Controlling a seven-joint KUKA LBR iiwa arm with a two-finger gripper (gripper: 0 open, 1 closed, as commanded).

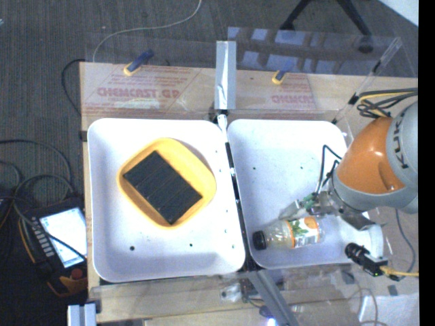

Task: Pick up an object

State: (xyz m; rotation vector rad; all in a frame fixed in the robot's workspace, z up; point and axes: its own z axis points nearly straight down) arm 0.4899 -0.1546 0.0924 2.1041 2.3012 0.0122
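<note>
A clear plastic bottle (291, 234) with a black cap and an orange label lies on its side near the front edge of the right bin (272, 155), cap pointing left. My gripper (313, 206) hangs low over the bottle's right end, right above or touching it. The wrist and the orange-banded arm (370, 161) cover most of the gripper from above. In the left bin (109, 250) a yellow dish (197, 165) holds a dark ribbed square pad (163, 186).
A raised divider (231, 175) separates the two bins. Clear plastic panels and wooden boards stand behind the bins. Cables run along the bench's right side near the arm.
</note>
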